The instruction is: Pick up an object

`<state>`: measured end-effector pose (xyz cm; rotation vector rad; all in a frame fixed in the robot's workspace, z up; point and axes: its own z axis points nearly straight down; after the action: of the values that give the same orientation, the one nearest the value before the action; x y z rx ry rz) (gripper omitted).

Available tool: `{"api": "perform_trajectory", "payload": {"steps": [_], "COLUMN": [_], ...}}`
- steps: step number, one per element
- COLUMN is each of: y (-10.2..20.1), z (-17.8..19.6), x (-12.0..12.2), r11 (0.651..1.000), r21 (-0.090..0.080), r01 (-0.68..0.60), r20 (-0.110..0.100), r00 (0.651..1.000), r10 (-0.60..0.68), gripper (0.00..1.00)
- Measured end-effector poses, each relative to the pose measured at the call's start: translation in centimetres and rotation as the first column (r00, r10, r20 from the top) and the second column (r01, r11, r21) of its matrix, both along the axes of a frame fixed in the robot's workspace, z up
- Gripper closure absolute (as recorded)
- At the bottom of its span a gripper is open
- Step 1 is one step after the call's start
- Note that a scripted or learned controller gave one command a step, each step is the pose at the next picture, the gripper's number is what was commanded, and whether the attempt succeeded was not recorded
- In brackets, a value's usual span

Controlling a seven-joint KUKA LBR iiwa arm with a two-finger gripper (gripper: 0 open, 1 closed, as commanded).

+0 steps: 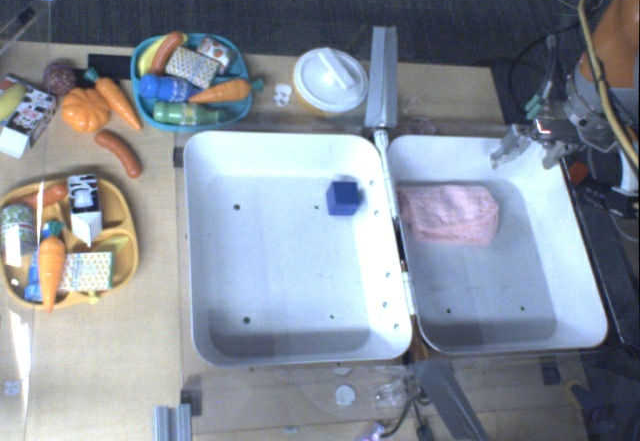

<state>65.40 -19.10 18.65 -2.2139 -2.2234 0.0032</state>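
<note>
1. A small blue cube (pixel 344 197) sits alone in the left bin (pixel 215 259), close to its far right corner; a pink cloth (pixel 450 212) lies bunched in the right bin (pixel 570 299), against its left wall toward the far edge.
2. The cube looks rigid, light and flat-sided, likely a sure pinch across two opposite faces. The cloth appears soft and limp, best nipped at a raised fold near its middle.
3. The gripper (pixel 522 142) hangs over the far edge of the right bin, near its far right corner, with nothing between its fingers; whether it is spread or closed cannot be told.
4. Both bins have smooth white floors, probably slick, with shallow walls and ample space around each thing.
5. Along the worktop's left edge, a yellow tray (pixel 128 229) and a blue bowl (pixel 240 109) hold toy food.
</note>
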Motion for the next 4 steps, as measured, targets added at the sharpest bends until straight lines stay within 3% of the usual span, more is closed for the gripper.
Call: {"api": "perform_trajectory", "payload": {"steps": [1, 2, 4], "y": [1.6, 3.2, 5.1], "z": [-9.1, -9.5, -9.4], "x": [-2.0, -3.6, -6.5], "r11": [0.995, 0.969, 0.850], "r21": [-0.003, -0.011, -0.016], "r01": [-0.101, -0.246, -0.527], "r20": [0.011, 0.021, 0.020], "r00": [0.995, 0.969, 0.850], "r10": [0.101, 0.246, 0.527], "gripper": [0.00, 0.00, 0.00]}}
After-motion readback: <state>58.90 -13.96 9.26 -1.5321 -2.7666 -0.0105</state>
